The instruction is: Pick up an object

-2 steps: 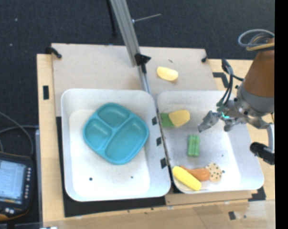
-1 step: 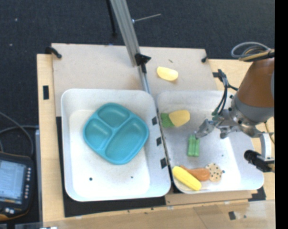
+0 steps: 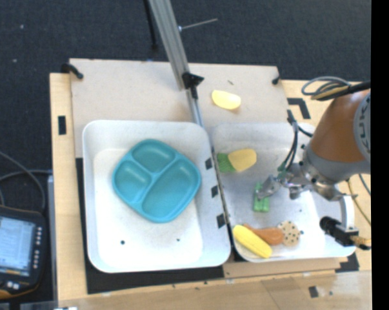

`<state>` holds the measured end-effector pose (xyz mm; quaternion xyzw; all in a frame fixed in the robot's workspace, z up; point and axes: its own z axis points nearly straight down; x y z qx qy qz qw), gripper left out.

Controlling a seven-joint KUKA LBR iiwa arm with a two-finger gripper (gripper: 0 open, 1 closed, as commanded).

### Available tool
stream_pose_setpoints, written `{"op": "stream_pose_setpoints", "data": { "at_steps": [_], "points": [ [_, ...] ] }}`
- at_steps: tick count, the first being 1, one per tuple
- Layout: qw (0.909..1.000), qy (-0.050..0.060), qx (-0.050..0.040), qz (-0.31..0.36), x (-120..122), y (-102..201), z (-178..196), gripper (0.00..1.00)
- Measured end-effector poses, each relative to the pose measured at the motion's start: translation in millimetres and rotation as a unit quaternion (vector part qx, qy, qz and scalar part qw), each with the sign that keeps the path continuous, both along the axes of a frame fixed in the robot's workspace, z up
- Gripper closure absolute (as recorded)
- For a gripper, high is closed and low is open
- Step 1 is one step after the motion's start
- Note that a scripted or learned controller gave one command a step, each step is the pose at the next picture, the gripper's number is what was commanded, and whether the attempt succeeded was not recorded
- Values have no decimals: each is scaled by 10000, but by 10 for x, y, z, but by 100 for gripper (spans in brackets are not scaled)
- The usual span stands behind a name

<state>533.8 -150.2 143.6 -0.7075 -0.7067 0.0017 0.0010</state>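
Green block (image 3: 262, 201) lies in the right bin (image 3: 310, 254), near the middle, directly under the gripper (image 3: 266, 190). Whether the fingers are spread or closed around it cannot be told at this resolution; the gripper tip overlaps the block's upper end. The grey arm (image 3: 339, 137) enters from the right, its orange band above the wrist. In the same bin, a yellow piece with a green end (image 3: 237, 161) sits near the top left; a yellow corn-like piece (image 3: 251, 241), an orange piece (image 3: 270, 236) and a speckled round piece (image 3: 289, 233) cluster at the near edge. The left bin (image 3: 104, 250) holds a blue divided plate (image 3: 157, 180). A yellow piece (image 3: 226, 100) lies on the bench behind the bins.
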Motion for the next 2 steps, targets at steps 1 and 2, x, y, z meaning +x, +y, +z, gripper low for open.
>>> {"op": "stream_pose_setpoints", "data": {
  "at_steps": [1, 2],
  "points": [
    [10000, -19, -4, -1, 2, -13, -440, 0],
    [10000, -46, 3, -22, 16, -20, -319, 100]
  ]
}}
